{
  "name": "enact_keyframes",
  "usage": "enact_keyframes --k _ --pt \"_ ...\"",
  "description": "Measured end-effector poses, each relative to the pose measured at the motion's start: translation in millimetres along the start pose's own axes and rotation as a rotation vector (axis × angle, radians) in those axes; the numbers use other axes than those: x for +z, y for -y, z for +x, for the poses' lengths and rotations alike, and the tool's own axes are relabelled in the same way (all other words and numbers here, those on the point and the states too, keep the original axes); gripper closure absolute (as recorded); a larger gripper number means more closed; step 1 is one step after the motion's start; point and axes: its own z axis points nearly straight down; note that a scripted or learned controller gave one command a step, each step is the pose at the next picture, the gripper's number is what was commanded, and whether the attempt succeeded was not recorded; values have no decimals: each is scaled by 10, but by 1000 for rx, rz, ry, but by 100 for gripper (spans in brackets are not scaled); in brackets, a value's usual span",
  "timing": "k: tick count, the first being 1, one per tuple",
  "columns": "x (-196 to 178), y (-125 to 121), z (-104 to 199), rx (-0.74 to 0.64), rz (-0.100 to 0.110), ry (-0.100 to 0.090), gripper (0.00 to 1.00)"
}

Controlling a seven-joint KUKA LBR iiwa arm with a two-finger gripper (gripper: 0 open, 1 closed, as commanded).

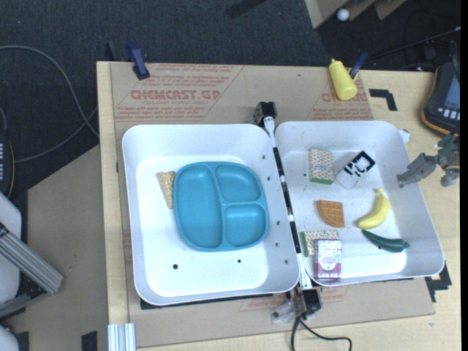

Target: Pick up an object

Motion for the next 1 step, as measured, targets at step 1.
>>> enact_keyframes --k 1 --pt "1701 -366 425 -1 1 -1 0"
